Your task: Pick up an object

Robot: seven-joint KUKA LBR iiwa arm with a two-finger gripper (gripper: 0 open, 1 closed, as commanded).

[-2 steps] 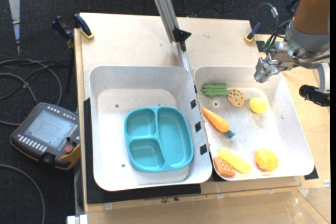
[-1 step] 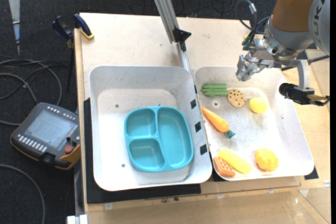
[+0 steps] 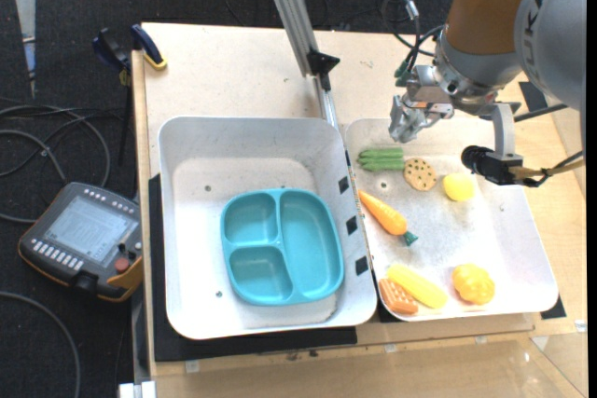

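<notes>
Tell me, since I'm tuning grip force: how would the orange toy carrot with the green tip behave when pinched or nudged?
The orange toy carrot with the green tip looks like smooth moulded plastic, so probably stiff, light and a bit slippery. Its tapered, rounded body lies flat on the right white bin, so a sideways nudge would likely roll or pivot it. Pinching across the thicker middle seems safest.

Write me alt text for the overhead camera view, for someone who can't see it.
A grey robot arm reaches in from the right, its gripper hovering just above green beans at the back of the right bin, which also holds a cookie, carrot, lemon and other toy foods. The left bin holds a teal divided plate.
</notes>
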